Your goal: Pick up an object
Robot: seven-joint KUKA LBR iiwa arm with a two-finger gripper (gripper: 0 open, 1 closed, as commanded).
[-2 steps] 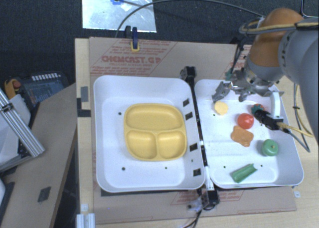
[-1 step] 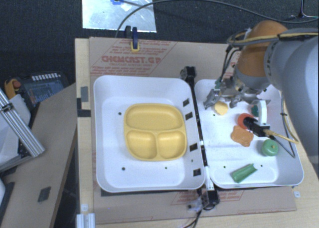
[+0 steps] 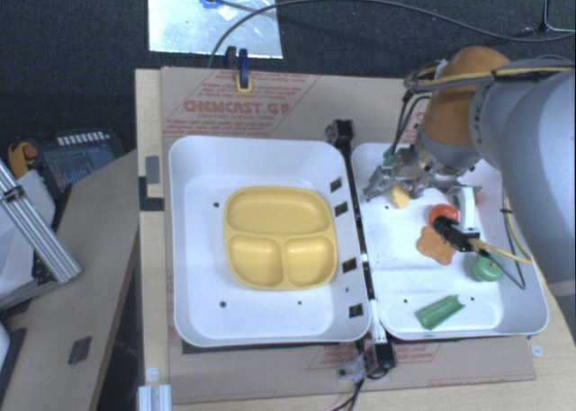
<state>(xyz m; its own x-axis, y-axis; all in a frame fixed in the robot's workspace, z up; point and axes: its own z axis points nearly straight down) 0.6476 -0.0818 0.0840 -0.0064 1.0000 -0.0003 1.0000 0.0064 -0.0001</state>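
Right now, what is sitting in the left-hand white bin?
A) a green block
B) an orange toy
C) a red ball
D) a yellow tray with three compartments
D: the yellow tray, split into three compartments, lies in the middle of the left bin, while the green block and the orange toy lie in the right bin.

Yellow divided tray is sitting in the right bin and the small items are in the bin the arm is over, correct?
Not quite. The camera view shows the yellow divided tray in the left bin, not the right. The small items, such as the green block, do lie in the right bin under the arm.
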